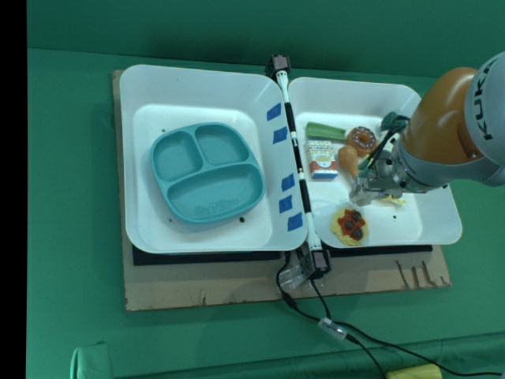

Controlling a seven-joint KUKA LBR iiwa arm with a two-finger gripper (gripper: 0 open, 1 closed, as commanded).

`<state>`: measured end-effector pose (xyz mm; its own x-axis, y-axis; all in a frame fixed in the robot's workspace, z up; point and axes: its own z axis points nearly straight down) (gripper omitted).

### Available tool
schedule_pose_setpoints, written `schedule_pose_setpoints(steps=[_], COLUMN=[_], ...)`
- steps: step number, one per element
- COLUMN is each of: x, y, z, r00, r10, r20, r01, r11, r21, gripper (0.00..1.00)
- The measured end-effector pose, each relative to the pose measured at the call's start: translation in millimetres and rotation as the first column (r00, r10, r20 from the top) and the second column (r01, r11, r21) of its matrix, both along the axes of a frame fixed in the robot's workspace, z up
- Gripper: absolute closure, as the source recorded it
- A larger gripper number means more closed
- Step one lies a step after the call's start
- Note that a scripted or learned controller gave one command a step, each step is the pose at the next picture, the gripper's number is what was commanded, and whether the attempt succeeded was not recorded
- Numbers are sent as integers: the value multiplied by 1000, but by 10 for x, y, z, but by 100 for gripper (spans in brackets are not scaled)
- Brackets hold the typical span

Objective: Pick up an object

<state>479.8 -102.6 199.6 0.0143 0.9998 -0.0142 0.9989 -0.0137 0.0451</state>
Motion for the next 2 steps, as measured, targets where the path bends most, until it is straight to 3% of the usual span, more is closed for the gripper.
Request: schedule_pose_setpoints(steps=[1,2], x=[0,-49], y=[1,14], z=[1,-116], r00=[1000,1000], r10=[1,6], r20=[0,-18], r01=[-1,-6], r11=[1000,1000], r21=[0,6], gripper=[0,0])
